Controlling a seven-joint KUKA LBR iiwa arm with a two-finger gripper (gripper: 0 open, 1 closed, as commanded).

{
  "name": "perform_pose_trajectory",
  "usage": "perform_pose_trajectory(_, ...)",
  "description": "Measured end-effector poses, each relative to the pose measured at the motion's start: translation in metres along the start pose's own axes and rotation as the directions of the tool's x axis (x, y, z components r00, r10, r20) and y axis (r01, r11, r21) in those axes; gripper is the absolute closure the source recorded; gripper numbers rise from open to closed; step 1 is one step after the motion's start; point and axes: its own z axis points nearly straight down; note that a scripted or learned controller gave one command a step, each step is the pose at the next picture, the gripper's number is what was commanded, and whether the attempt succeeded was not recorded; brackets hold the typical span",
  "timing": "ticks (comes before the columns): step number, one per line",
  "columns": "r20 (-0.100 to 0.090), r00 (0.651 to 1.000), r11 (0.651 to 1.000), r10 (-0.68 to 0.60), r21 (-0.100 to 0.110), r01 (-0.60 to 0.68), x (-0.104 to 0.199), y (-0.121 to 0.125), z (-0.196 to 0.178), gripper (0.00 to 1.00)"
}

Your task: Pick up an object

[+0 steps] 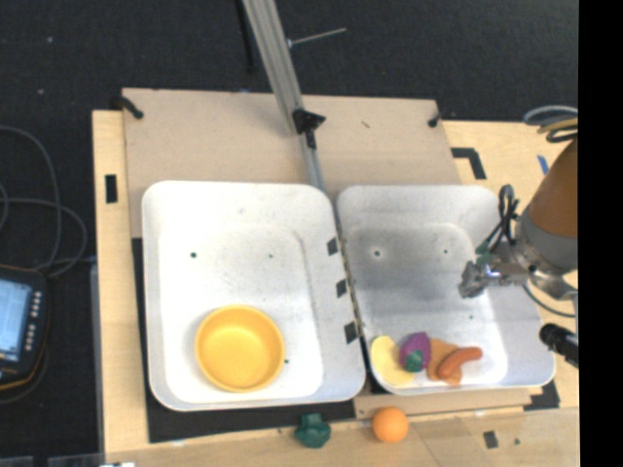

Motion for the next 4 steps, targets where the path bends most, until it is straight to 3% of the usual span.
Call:
perform_pose_trajectory(2,0.0,1.0,1.0,-0.007,0.004,0.007,0.0,0.01,-0.104,1.0)
perform_pose_trajectory(4,-0.003,1.0,1.0,-0.01,0.005,0.01,0.09,0.031,-0.096,1.0)
